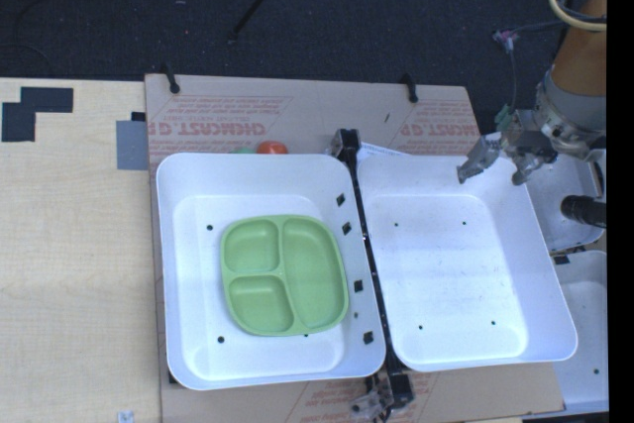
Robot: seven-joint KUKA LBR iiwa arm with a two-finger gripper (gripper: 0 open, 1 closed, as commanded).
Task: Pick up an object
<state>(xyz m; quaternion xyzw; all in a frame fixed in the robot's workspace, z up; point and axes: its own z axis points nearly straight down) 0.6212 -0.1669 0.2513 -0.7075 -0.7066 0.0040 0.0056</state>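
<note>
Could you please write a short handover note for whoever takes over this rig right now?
Gripper: open, holding nothing, poised over the far right corner of the right bin.
Objects: a green divided plate lies flat in the left bin. A small orange-red object and something green beside it sit on the cardboard just behind the left bin's far rim.
Done: nothing picked yet.
Left: move the arm across to the left bin, grasp the plate, probably by its rim, and lift.

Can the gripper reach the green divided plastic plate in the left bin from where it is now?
Probably yes. The green divided plastic plate lies flat and uncovered in the left white bin, with nothing on it. The gripper hangs above the right white bin's far corner, fingers spread.
</note>
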